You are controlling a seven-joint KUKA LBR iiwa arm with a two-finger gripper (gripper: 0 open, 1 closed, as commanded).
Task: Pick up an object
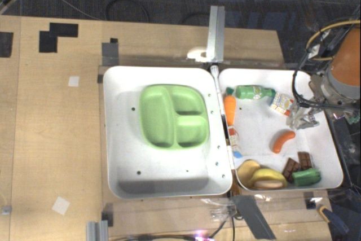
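Note:
The right bin (254, 124) holds several small food items: a green bottle (255, 92), a carrot (229, 109), a small white carton (280, 103), an orange-red sausage (283, 141), a banana (265, 176), brown chocolate pieces (296, 164) and a green pepper-like piece (306, 177). My gripper (303, 119) hangs at the right side of this bin, just right of the carton and above the sausage. Nothing shows between its metal fingers.
The left bin (121, 121) carries a green divided tray (172, 115). A metal post (216, 31) stands at the back between the bins. Cables (316, 42) loop by the arm at the upper right. A small red and blue item (233, 141) lies by the divider.

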